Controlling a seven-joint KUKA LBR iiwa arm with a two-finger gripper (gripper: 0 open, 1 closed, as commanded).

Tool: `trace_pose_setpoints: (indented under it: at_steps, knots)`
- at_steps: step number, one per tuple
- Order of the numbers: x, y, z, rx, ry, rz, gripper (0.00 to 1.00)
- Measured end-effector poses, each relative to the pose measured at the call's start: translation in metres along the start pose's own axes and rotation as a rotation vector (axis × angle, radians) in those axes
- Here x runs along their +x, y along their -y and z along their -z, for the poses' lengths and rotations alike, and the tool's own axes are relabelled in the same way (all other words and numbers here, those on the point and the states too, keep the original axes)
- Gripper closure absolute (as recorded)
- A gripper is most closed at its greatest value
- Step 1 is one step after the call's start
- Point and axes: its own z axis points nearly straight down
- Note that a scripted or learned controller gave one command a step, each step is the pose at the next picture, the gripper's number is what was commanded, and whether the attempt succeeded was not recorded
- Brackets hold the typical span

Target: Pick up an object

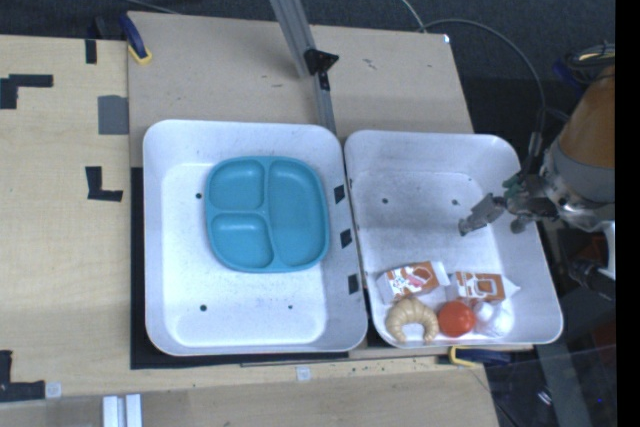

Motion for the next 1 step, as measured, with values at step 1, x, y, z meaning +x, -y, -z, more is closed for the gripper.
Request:
trace_pose_setpoints:
  at_steps: [1]
  knots:
    - [-0.0001,0.0,0.0001,-0.001,0.0,-0.001,0.0]
